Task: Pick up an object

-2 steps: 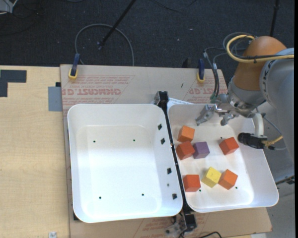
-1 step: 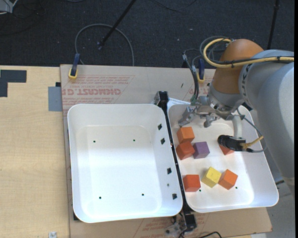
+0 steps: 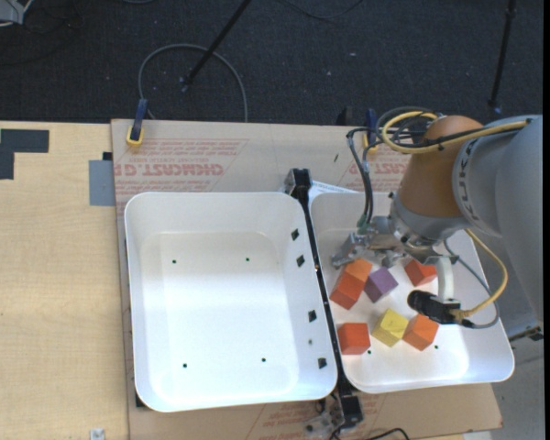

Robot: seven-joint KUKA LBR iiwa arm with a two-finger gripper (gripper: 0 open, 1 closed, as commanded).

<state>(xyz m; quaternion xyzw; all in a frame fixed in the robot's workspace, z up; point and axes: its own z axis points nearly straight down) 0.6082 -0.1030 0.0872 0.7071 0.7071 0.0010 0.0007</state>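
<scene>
Two bins sit side by side: the left bin (image 3: 156,246) holds nothing I can make out, and the right bin (image 3: 481,360) holds my targets. My gripper (image 3: 378,244) hovers over the orange block (image 3: 350,284) and purple block (image 3: 380,284); its state I cannot tell. Descend centred on one block, clear of its neighbour. Further right lie a yellow block (image 3: 392,325) and more orange ones.

the grey arm with its orange band (image 3: 440,168) reaches into the right shallow white bin (image 3: 481,360), its hand (image 3: 378,244) low above an orange block (image 3: 350,283) and a purple block (image 3: 380,284). nearby lie a yellow block (image 3: 391,325) and three more orange blocks (image 3: 353,337). the left white bin (image 3: 147,246) sits beside it on the table (image 3: 46,291).
</scene>
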